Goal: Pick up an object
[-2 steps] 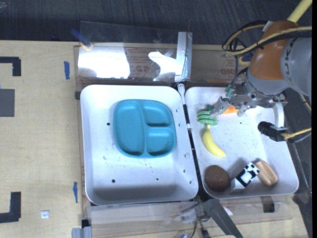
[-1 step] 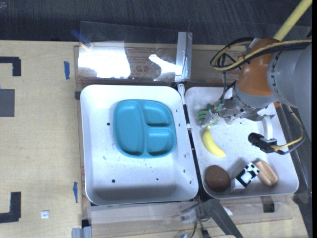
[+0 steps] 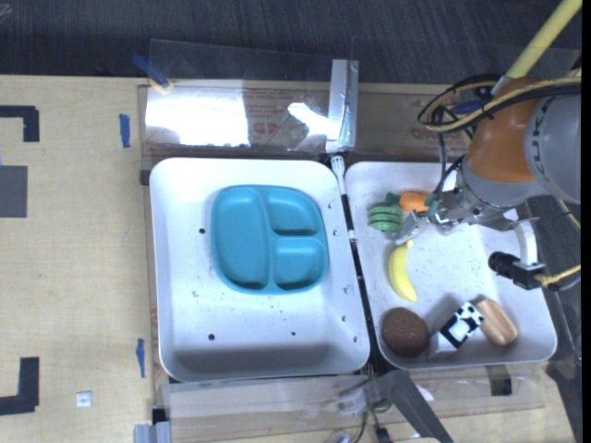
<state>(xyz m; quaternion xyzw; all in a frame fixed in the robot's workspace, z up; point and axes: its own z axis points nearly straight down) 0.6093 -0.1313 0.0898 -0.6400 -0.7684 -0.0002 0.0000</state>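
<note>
In the right bin [image 3: 540,289] lie a toy carrot [image 3: 412,201] with a green ribbed top [image 3: 384,216], a yellow banana [image 3: 400,271], a brown round ball [image 3: 405,331], a black-and-white block [image 3: 461,325] and a tan bread-shaped piece [image 3: 497,321]. My gripper [image 3: 440,212] is low in the bin's far part, right beside the carrot's orange end. The grey arm with its orange band [image 3: 503,150] reaches in from the right. I cannot tell whether the gripper touches the carrot.
The left bin [image 3: 175,275] holds a blue divided plate [image 3: 270,238]. A divider wall [image 3: 349,247] runs between the bins. A clear plastic sheet [image 3: 240,113] stands behind the left bin. Cables [image 3: 452,104] loop near the arm.
</note>
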